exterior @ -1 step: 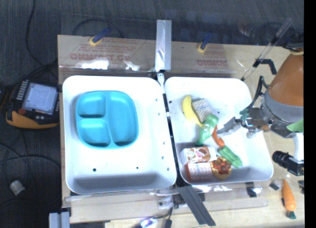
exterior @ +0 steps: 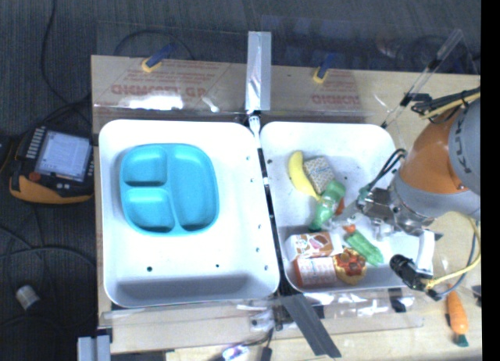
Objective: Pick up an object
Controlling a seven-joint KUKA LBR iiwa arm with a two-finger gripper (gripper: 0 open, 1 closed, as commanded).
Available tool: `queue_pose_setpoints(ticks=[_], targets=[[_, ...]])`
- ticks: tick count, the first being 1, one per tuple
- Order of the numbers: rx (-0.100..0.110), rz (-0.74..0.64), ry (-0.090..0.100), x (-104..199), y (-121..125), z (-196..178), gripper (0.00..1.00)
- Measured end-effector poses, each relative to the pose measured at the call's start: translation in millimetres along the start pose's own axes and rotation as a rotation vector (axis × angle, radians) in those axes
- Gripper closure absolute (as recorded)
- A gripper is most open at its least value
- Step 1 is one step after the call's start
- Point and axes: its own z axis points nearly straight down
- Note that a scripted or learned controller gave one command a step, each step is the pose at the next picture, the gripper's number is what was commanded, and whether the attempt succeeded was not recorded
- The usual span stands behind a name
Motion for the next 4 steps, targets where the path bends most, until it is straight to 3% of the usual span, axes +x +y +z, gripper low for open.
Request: queue_pose_setpoints(ticks=[1, 2, 3, 4], targets=[[0.008, -0.001, 0.003, 1, -1, -6, 1.0], [-0.001, -0.059, -0.001, 36, -9, -88, 1.0], [-0.001, -0.059, -0.001, 36, -9, -88, 0.0], [-0.013, 0.083, 0.001, 5, 41, 11, 0.0]])
